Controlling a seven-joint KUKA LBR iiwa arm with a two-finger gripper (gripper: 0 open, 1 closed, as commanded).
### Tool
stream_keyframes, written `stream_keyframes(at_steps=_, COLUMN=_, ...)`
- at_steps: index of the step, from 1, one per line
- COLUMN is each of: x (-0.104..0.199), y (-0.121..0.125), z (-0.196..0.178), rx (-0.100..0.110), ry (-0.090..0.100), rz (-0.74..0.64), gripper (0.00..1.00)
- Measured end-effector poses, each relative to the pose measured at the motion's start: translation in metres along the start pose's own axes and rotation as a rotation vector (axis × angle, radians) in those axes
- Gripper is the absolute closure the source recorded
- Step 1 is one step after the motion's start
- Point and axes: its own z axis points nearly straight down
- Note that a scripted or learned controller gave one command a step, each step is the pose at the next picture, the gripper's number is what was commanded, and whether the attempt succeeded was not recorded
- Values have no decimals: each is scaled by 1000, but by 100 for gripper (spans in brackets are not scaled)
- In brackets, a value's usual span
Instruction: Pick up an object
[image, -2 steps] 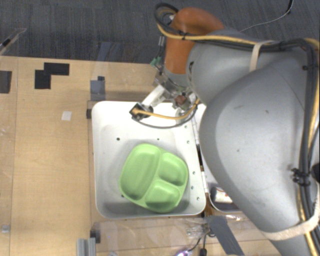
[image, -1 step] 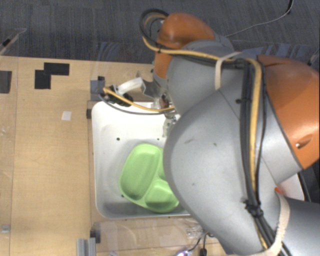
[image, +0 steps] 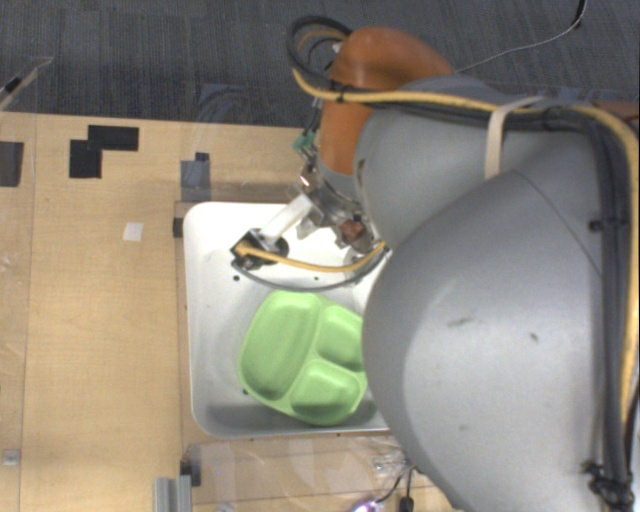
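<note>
A light green plastic dish (image: 297, 357) with three hollows lies in the near half of the white bin (image: 205, 320), its right edge hidden under the arm. My gripper (image: 335, 222) hangs over the far part of the same bin, below the orange band, well apart from the dish. I see nothing held in it. The arm's broad grey body hides the bin's right side.
A pale wooden bench (image: 90, 330) stretches to the left of the bin, with flat black marks (image: 100, 148) near its far edge. Small grey brackets (image: 196, 176) stand at the bin's corners. The arm's grey bulk (image: 500, 320) covers the right of the view.
</note>
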Motion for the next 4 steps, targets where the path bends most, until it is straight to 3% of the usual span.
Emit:
stream_keyframes(at_steps=1, x=0, y=-1, z=-6, rx=1, ry=-8, rz=-9, gripper=100)
stream_keyframes(at_steps=2, x=-49, y=6, z=-90, rx=-1, ry=1, rz=-352, gripper=100)
stream_keyframes(at_steps=3, x=-19, y=-32, z=-108, rx=0, ry=-1, rz=-623, gripper=100)
stream_keyframes(at_steps=4, x=-37, y=-65, z=7, rx=1, ry=-1, rz=-944, gripper=100)
